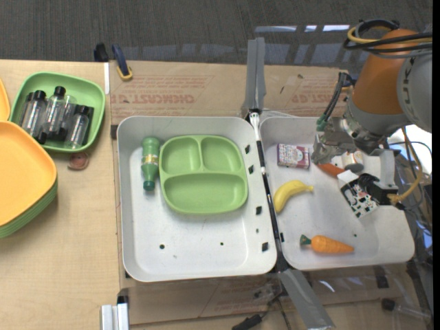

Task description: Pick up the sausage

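The arm is reaching in over the right bin (405,249), and its pincer (330,153) is hanging low at the bin's far side. Whether it is released or clenched I cannot tell from here; its body is hiding that.

The sausage (331,170) appears to be the small reddish piece lying on the bin floor just under and beside the pincer, partly covered by it, near the pink box (293,155). The banana (291,193) is lying a little nearer the middle, and the carrot (328,245) is resting well apart at the near side.

I am judging it a toy: light, smooth, rounded, probably stiff plastic and inclined to roll or squirt out sideways. Taking it across its narrow middle, jaws square to its length, looks safest.

In the left bin, a green divided tray (203,173) and a green bottle (149,162) are sitting untouched.
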